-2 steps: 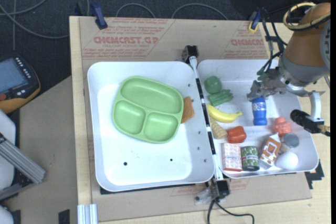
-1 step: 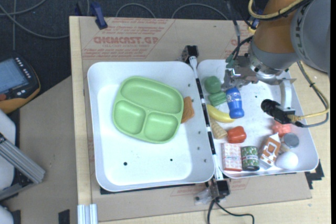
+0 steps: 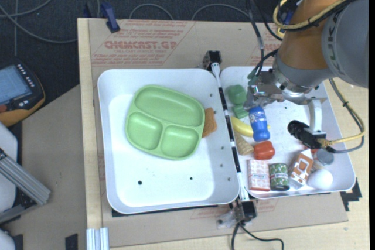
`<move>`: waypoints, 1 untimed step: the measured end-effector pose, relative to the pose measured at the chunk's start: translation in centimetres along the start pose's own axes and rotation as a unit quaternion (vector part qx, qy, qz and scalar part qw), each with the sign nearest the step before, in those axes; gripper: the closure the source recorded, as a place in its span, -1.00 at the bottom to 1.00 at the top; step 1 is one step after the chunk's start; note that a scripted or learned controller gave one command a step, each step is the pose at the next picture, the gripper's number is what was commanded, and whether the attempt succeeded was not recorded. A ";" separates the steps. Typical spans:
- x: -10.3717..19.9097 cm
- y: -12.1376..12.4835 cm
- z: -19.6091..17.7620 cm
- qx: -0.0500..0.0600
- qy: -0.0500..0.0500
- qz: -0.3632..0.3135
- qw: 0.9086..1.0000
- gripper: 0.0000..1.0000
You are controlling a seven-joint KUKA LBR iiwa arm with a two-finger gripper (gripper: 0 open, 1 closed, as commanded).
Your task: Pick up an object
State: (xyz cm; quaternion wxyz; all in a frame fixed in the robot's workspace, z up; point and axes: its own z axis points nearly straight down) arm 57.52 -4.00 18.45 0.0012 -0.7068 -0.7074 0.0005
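A: Biggest thing first. What's farthest from the gripper (image 3: 256, 92)?

B: The green divided plate (image 3: 166, 122), off in the left bin (image 3: 117, 143), well apart from the hand. It looks like stiff moulded plastic, light and broad. I'd judge it awkward for two fingers unless they bite the rim. An orange-brown piece (image 3: 210, 122) pokes out from under its near edge.

A: And closer in?

B: The hand hangs over the back of the right bin (image 3: 343, 155). Directly beneath and just in front of it stands a blue bottle (image 3: 258, 123), white cap toward the hand. Probably hard, smooth and light, so it may slip or roll; taking it across the body seems the sensible hold.

A: Is the hand open?

B: I cannot tell; the wrist hides that end of it.

A: Neighbours?

B: A yellow banana (image 3: 241, 126) touches the bottle on the side toward the divider, and a green lumpy toy (image 3: 237, 94) sits just beside the hand. A red tomato-like piece (image 3: 263, 150) lies beyond the bottle's base. All look like light toy food, crowded together.

A: Farther out?

B: A small carton (image 3: 258, 175), a green can (image 3: 279, 175), an orange-and-white box (image 3: 302, 167) and a white egg (image 3: 320, 179), grouped at the front, away from the hand. The can looks rigid and would suit a grip across its sides; the egg is round and likely to squirt free.
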 end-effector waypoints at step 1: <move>-2.2 -1.6 -1.7 0.000 0.000 0.001 1.000 1.00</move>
